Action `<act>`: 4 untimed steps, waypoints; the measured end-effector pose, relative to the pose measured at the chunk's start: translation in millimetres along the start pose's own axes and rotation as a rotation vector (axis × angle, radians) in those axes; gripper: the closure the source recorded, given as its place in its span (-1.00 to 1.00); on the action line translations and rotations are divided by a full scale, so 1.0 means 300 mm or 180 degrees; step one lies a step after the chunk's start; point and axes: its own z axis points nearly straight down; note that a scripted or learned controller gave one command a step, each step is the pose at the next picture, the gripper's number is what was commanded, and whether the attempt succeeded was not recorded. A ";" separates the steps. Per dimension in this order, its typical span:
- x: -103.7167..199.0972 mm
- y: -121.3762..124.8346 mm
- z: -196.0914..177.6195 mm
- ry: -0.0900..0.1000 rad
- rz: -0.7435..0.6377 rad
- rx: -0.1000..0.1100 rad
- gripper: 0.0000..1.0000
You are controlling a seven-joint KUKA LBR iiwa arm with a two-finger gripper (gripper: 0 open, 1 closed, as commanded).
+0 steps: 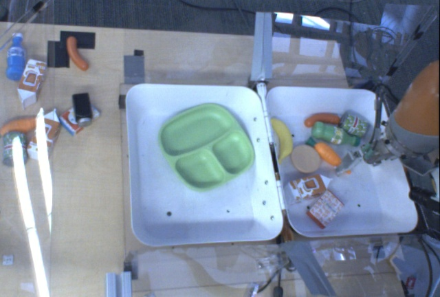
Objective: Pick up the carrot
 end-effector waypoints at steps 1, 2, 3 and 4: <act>-0.039 0.137 0.016 -0.0014 -0.0361 -0.0020 -1.00; 0.035 0.300 0.020 -0.0006 -0.0544 -0.0013 -1.00; 0.038 0.306 -0.016 -0.0002 -0.0556 -0.0017 1.00; -0.083 0.295 0.022 0.0013 0.0063 0.0016 1.00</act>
